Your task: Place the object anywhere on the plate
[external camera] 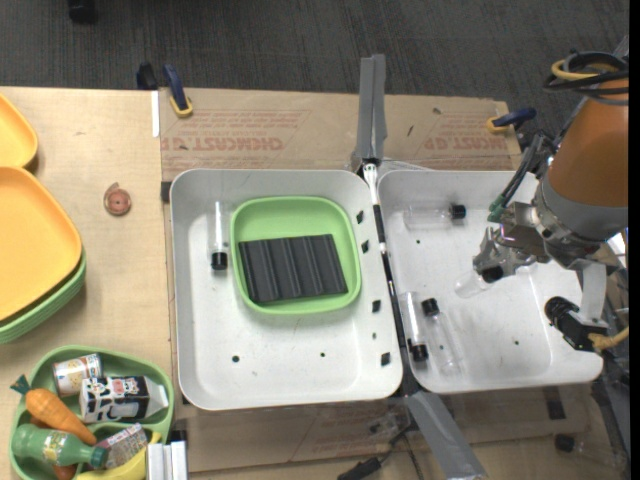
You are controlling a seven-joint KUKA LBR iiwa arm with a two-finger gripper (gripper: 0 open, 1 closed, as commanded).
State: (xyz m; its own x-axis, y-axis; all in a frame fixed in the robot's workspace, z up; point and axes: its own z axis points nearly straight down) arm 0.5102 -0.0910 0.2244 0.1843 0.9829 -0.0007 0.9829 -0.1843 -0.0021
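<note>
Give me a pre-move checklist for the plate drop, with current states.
1. Plate in place: ok. The green plate sits flat in the left bin.
2. Landing spot: cannot tell. A dark ribbed slab covers most of the plate's middle; green rim is free around it.
3. Object in grasp: cannot tell. The gripper hovers over the right bin with a clear tube at its tip; whether it is held is unclear.
4. Path to the plate: ok. Between them, the bin walls are the tallest thing.
5. Loose clutter: ok. One black-capped tube lies left of the plate, off it; others lie in the right bin.
</note>
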